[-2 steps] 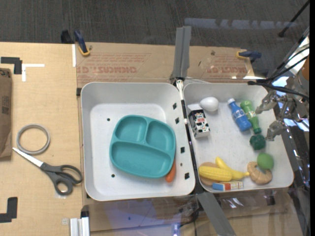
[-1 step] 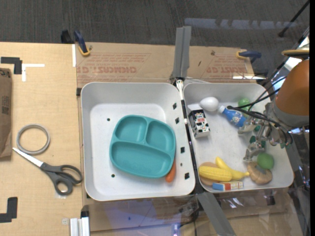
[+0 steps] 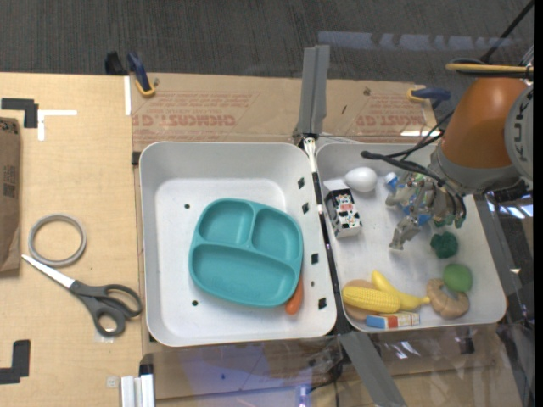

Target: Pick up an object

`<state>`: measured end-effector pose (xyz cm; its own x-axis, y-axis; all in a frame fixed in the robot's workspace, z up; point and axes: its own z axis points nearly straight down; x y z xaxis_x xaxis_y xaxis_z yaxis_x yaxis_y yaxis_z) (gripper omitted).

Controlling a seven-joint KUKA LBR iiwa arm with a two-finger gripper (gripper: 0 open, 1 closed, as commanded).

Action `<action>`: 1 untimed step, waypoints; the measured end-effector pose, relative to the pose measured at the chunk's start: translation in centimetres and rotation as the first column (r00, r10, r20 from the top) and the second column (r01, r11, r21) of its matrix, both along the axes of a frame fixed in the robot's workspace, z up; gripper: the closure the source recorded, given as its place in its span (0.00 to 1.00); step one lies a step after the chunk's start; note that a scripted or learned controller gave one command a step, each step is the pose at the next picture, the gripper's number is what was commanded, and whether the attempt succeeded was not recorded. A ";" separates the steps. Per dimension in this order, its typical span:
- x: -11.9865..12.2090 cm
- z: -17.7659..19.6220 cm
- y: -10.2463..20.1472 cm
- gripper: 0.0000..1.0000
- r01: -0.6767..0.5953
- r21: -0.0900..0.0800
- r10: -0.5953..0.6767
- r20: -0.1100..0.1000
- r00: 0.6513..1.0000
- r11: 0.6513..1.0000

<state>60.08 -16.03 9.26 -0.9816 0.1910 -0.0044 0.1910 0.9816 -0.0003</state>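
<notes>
From my remote seat I see the grey arm with its orange band (image 3: 482, 125) reaching in from the right over the right-hand shallow white bin (image 3: 485, 312). Its two-finger gripper (image 3: 413, 224) hangs above that bin's middle, the metal fingers (image 3: 400, 236) pointing down toward the bin floor with a gap between them, so I read them as spread, and nothing sits between them. The wrist hardware is cluttered, so I am only fairly sure of that gap.

In the right bin lie the candidates: a small white egg-shaped object (image 3: 362, 178) near the back, a white box with black markings (image 3: 344, 211) just beside the dividing wall, a dark green bumpy ball (image 3: 444, 245) close to the gripper's right, a smooth green round object (image 3: 458, 277) below it, a tan lumpy object (image 3: 446, 299) touching the front, a yellow corn cob (image 3: 367, 298) lying beside a yellow banana (image 3: 397, 292), and a small flat white tube with red and blue print (image 3: 392, 320) along the front wall.

The left-hand white bin (image 3: 161, 227) holds a teal divided plastic plate (image 3: 247, 253) with an orange carrot-like piece (image 3: 294, 298) tucked at its lower right edge. On the bench to the left lie grey-handled scissors (image 3: 89, 295) and a roll of tape (image 3: 57, 239).
</notes>
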 end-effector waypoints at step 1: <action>0.2 1.0 0.1 1.00 -0.004 -0.002 0.004 0.004 1.000 1.000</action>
<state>60.24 -15.93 10.27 -0.9822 0.1876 -0.0088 0.1876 0.9822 -0.0013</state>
